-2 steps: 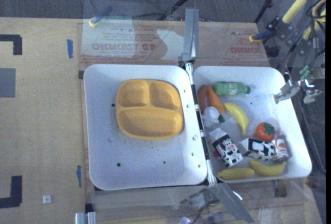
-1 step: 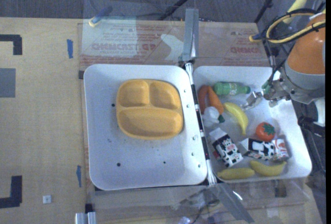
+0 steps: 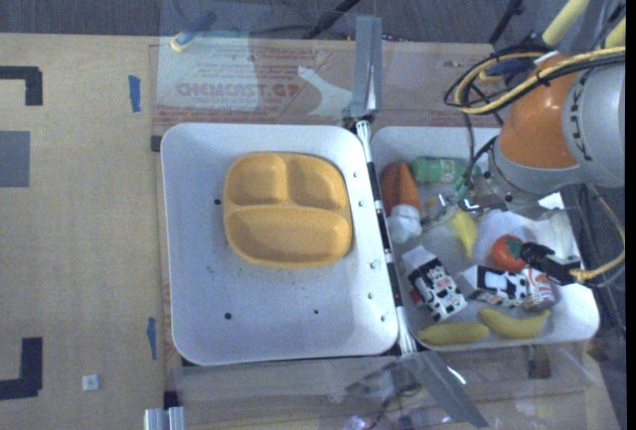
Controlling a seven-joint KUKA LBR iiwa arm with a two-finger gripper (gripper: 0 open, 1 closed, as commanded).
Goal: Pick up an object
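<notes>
The worktop is showing as pale, matt wood. Both white bins, the left bin and the right bin, are looking like smooth plastic with a soft sheen. The yellow divided tray is appearing as matt, smooth plastic (moulded, by its rounded edges). The bananas are looking glossy and plastic. A clear sheet behind the bins is glinting like acrylic.

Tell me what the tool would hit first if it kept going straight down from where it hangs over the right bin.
Probably the yellow banana-like toy just below the tool, beside the white bottle. Depth is hard to judge from this slanted view, so it could instead land on the right bin floor next to it.
</notes>
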